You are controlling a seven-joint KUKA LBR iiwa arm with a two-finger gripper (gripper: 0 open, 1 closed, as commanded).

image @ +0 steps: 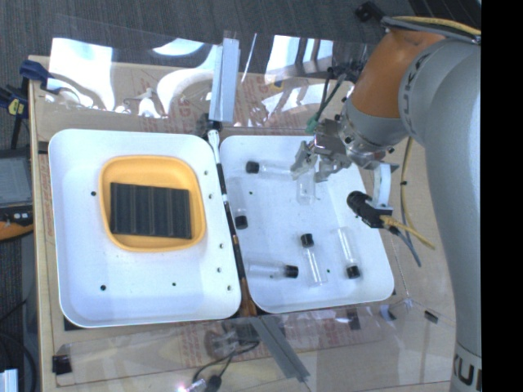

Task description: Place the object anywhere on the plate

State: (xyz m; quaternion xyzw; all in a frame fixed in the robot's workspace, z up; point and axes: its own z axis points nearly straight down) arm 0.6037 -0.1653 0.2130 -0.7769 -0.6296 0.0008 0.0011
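Vials with black caps are scattered over the floor of the right bin (372, 288): one vial (263, 168) lies near its upper left corner, one vial (309, 253) near the middle, another (348, 256) just to its right, and one (270, 271) along the lower edge; a loose black cap (240, 221) is seen near the left wall. The plate (151, 170), yellow with a dark ribbed insert, sits in the left bin (82, 292), well apart from all of them.

The gripper (317, 163) is positioned low over the upper middle of the right bin, with something clear, possibly another vial, just below it. Whether its fingers are apart or together cannot be told, and no object is seen clamped between them.

The step in hand is judged to be the pick: nothing has been placed on the plate. Next, a firm grasp on one vial is called for, then a lift clear of the wall between the bins and a carry leftward over the plate.
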